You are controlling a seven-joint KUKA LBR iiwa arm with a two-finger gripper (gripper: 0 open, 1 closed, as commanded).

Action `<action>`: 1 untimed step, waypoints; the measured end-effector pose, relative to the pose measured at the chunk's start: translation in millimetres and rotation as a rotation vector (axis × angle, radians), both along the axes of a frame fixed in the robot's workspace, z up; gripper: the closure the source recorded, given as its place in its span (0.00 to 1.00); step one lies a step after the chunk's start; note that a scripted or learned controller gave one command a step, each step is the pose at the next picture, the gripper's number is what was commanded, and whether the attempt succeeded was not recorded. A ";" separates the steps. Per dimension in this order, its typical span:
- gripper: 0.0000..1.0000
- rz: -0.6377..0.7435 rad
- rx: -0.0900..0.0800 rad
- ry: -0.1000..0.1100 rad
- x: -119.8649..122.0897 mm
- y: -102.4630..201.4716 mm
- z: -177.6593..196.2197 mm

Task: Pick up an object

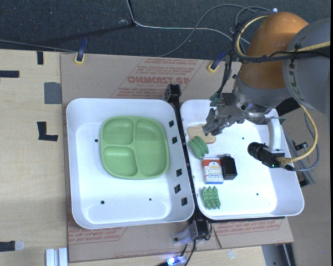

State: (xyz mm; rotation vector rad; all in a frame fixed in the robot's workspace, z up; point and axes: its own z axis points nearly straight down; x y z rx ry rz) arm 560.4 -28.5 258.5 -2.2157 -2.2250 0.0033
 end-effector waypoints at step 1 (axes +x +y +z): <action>1.00 0.001 0.000 -0.002 28.8 52.7 -13.3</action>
